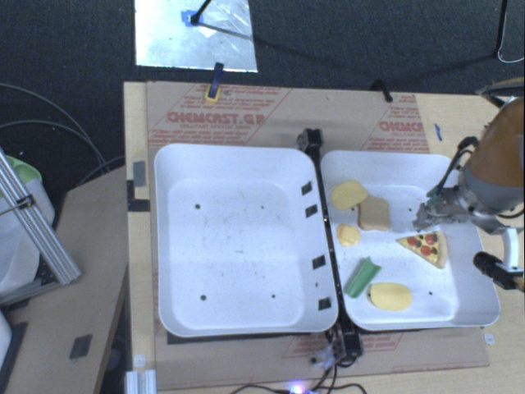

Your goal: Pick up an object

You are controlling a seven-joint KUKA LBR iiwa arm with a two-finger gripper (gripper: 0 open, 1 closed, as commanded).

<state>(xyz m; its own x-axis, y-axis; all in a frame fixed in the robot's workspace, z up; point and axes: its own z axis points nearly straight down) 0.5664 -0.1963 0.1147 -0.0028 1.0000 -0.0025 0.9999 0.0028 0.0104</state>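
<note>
Just below the gripper (428,214), in the right bin (410,167), lies the pizza slice (426,245), nearest of the toy foods. It looks light, stiff and flat, so pinching across its narrow sides seems best; how the gripper is set I cannot tell.

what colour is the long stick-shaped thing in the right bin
Green, seen in the camera view, lying near the bin's front.

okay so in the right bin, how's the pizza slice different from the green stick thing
The pizza slice is a flat triangle, tan with red dots on top; the green stick is a plain narrow bar. The slice lies toward the bin's right side, just below the gripper; the stick lies lower and nearer the divider, tilted, beside a yellow oval piece. Both lie flat on the floor of the right bin, untouched.
</note>
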